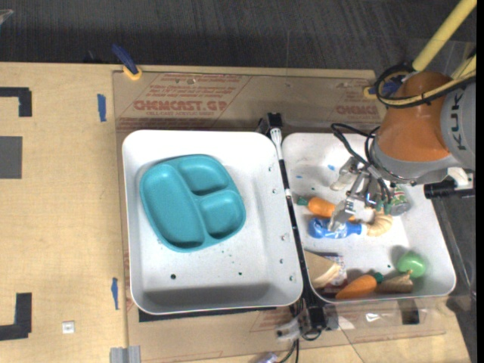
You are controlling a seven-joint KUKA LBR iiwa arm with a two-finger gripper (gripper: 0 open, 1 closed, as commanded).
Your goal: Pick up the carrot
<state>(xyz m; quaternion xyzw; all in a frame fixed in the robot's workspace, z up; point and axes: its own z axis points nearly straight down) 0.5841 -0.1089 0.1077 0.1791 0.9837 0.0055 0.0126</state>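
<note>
Red print runs across the flat cardboard sheet lying on the worktop behind the two bins. The big line reads roughly "CHEMCAST GP", though the letters are faint and I can't vouch for every one. A smaller red line sits just above it, too fine to make out. More red lettering shows on the same sheet further right, near the arm, and that is unreadable too. On the arm's grey casing, at the frame's right edge, dark letters peek in: a "K" and perhaps a "U", with the rest cut off. Nothing else legible anywhere.
</note>
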